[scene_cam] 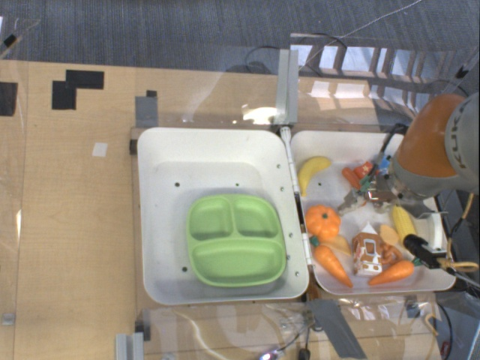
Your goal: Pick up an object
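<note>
Toy food fills the right bin (330, 142) at the frame's right: a banana (313, 172), a pumpkin (325, 222), carrots (332, 265) and corn (403, 220). The gripper (365, 194) hangs over the bin's middle; whether it grasps anything, I cannot tell. The left bin (161, 171) holds a green divided plate (235, 240).

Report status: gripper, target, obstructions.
Gripper low over right bin, fingers unclear. Nothing seen held. Pumpkin and banana close by; toys crowd the bin.
</note>
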Action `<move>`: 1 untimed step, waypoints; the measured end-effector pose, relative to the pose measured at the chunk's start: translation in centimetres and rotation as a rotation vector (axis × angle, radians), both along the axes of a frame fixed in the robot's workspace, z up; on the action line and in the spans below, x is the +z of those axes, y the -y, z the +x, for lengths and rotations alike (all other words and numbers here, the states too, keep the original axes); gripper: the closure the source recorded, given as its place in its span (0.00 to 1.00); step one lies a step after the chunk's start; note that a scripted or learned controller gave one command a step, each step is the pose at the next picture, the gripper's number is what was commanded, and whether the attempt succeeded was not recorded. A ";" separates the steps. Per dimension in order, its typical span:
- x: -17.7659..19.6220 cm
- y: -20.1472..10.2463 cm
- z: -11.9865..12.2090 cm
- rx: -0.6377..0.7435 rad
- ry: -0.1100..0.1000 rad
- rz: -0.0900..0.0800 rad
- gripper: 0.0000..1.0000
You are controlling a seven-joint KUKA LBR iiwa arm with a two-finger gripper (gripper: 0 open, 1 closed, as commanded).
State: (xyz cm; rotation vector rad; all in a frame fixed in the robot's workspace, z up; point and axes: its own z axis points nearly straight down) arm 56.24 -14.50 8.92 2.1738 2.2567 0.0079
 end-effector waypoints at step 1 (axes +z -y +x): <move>0.1 -1.3 -7.1 -0.037 0.004 0.001 0.00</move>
